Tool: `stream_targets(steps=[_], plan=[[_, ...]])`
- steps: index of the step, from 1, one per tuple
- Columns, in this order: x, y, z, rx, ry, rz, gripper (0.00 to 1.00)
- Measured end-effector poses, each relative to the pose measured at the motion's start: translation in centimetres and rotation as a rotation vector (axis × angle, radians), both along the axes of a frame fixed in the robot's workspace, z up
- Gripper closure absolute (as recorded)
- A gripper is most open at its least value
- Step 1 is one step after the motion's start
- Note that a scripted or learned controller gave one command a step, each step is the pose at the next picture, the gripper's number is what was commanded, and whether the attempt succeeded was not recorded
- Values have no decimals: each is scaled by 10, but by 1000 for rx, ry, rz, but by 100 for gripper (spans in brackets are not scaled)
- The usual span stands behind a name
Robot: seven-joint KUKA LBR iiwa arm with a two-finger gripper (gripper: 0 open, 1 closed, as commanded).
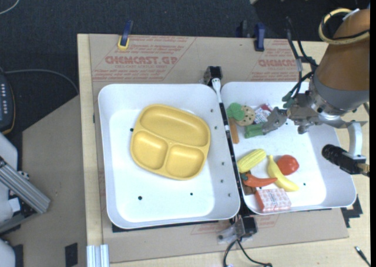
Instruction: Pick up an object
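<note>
The right bin (pixel 329 192) holds several toy foods. At its upper left lie a green piece (pixel 236 110), a cookie (pixel 248 116) and a red-and-white wrapper (pixel 262 109). A green stick (pixel 254 132) lies just below them. My gripper (pixel 275 122) hangs low over this cluster, right beside the green stick and the wrapper, with nothing visibly held. Further forward are a yellow corn cob (pixel 251 159), a red tomato (pixel 287 164), a banana (pixel 281 177), an orange carrot (pixel 258 182) and a pink box (pixel 274 200).
The left bin (pixel 117 160) bears a yellow divided plate (pixel 170 141). An orange stick (pixel 234 133) lies along the right bin's left wall. The arm's grey and orange body (pixel 343 66) fills the upper right; a black part (pixel 341 159) juts out over the bin's right side.
</note>
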State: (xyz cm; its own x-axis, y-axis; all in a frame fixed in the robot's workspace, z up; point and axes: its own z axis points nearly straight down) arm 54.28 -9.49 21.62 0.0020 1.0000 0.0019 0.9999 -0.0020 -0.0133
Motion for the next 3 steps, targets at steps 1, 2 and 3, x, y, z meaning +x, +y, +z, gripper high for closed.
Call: stream_targets(steps=[1,2,3], plan=[[3,0,7,-2,-14,2,0],[1,-10,-48,-1,-7,0,0],[-3,0,-103,1,-7,1,0]])
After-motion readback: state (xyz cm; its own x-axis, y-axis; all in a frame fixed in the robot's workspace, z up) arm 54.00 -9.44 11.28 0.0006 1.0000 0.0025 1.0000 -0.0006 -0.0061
